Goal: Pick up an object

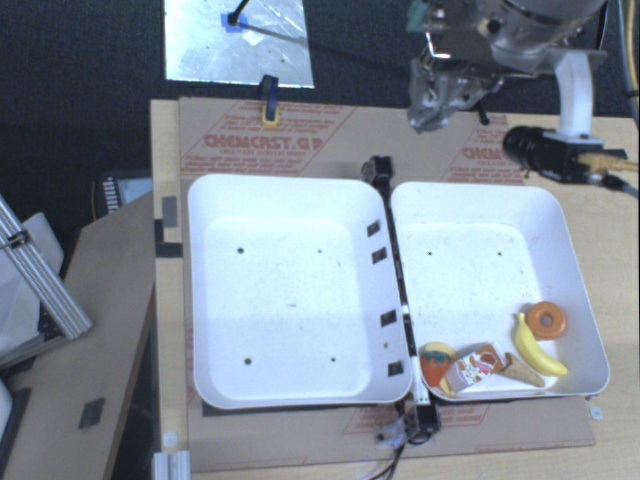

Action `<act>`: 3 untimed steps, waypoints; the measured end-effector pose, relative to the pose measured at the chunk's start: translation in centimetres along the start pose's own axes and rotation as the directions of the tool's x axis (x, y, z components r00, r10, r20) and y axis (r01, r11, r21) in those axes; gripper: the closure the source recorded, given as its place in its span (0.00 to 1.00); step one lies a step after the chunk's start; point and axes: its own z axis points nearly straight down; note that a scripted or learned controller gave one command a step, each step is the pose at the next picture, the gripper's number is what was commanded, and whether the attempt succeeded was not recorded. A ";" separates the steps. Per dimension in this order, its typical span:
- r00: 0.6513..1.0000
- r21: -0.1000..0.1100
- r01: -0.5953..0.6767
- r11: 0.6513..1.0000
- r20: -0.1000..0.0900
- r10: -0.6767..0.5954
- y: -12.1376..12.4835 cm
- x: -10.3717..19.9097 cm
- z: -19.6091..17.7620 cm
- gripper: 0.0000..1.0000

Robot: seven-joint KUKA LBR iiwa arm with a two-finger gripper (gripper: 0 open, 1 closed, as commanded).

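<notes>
1. Two white bins sit side by side on a brown cardboard sheet (pixel 330 133) printed with red lettering; the left bin (pixel 280 268) fills the middle of the frame and the right bin (pixel 480 258) lies toward the right edge
2. A row of small black clips (pixel 380 256) runs down the seam where the two bins meet
3. At the upper left of the frame a shiny silver sheet (pixel 238 28) lies on the dark floor, with a bit of blue tape on it; just below it a small yellow and blue clamp (pixel 269 100) sits at the top edge of the cardboard
4. A length of aluminium frame (pixel 40 278) slants in at the left edge of the frame
5. All the loose things are gathered in the lower right corner of the right bin: a banana (pixel 540 348) lying at a slant, an orange ring (pixel 546 319) touching its upper end, a brown wedge (pixel 522 371) just beside its lower end, a white and red carton (pixel 473 368) left of the wedge, and a round orange fruit (pixel 437 363) against the bin's lower left wall
6. The gripper (pixel 435 108) hangs at the upper right of the frame, over the cardboard above the right bin's top rim, outside the bin; whether it is spread or pressed together cannot be told, and nothing is seen in it
7. The cluster lies well apart from the gripper, far below it and to its right in the frame, with bare bin floor between them and nothing standing in the way
</notes>
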 end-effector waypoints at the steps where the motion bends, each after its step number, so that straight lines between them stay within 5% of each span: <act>1: 1.000 0.001 -0.002 1.000 0.000 0.002 -4.2 -6.7 -0.3 1.00; 3: 1.000 0.000 -0.001 1.000 0.001 0.001 -6.3 -17.5 -0.3 1.00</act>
